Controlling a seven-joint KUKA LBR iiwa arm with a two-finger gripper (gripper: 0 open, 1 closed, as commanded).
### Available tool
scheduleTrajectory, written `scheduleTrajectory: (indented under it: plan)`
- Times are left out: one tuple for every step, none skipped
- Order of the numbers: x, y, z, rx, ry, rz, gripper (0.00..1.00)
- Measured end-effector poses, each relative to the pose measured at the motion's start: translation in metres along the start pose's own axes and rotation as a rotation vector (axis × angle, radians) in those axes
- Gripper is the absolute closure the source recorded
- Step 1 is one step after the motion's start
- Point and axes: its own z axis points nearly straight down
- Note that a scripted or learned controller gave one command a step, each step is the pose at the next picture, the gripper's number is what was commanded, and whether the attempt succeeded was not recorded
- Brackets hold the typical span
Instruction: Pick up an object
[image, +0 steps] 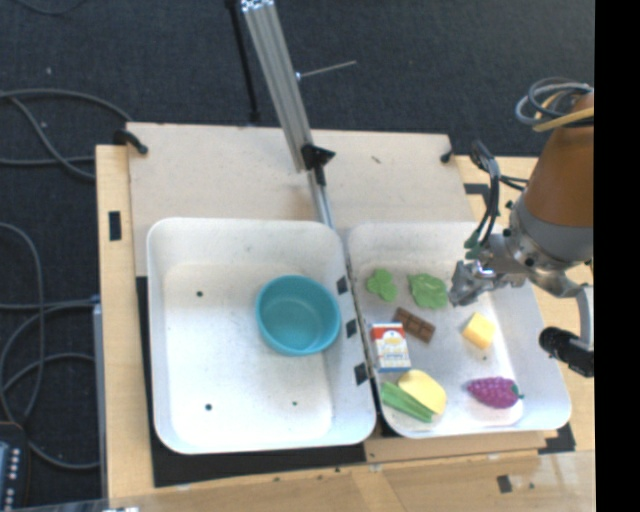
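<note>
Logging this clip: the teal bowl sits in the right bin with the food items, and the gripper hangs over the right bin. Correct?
Not quite. The camera view shows the teal bowl in the left bin, apart from the food items. The gripper does hang over the right bin.

Below me the tan surface (115, 330) carried two shallow white bins side by side, touching along their inner edges. The left bin (180, 400) sat on a black mat (143, 350) that showed along its left and front rims. The right bin (545, 400) reached near the front edge. A pale board (220, 170) lay behind both.
</note>
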Motion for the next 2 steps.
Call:
scheduleTrajectory:
  plan:
    - [0.056,0.008,0.001,0.0,0.001,-0.001,1.0]
    - [0.095,0.03,0.011,-0.001,-0.002,0.001,1.0]
